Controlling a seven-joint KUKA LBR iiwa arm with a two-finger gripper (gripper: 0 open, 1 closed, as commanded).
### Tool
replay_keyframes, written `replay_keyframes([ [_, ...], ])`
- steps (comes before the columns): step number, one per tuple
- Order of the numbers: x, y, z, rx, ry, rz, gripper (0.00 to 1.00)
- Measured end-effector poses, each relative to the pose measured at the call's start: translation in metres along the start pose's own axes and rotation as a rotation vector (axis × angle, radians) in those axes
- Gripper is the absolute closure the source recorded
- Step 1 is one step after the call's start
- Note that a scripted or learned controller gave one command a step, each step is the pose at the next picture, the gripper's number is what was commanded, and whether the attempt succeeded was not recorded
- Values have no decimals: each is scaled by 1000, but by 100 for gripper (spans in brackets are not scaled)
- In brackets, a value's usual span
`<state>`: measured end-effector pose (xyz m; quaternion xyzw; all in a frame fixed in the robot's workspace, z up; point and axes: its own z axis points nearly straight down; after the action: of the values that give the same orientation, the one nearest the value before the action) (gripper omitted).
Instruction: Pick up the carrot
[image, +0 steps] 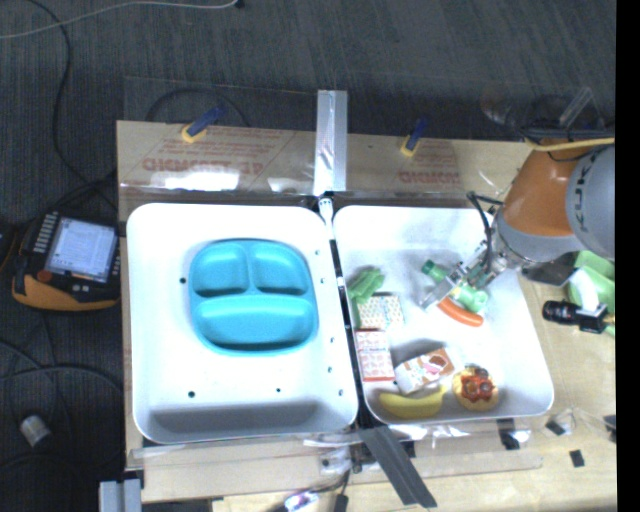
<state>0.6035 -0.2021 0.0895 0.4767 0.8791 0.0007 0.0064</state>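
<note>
Dark grey carpet floor (80, 60) w/ black cables (60, 40), light wood bench (590, 400), even light.

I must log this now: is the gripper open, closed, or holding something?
Gripper: low over the carrot in the right bin; open or closed cannot be told.

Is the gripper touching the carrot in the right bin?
Cannot tell. In the camera view the gripper sits right over the carrot and its green top, overlapping them, but this slanted view shows neither contact nor a gap plainly.
</note>
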Motion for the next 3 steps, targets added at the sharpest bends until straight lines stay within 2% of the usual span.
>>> replay_keyframes([
  [1,-18,-14,-81,4,7,-281,0],
  [2,-8,-28,0,-3,2,-637,0],
  [3,-12,-21,0,-2,-1,-846,0],
])
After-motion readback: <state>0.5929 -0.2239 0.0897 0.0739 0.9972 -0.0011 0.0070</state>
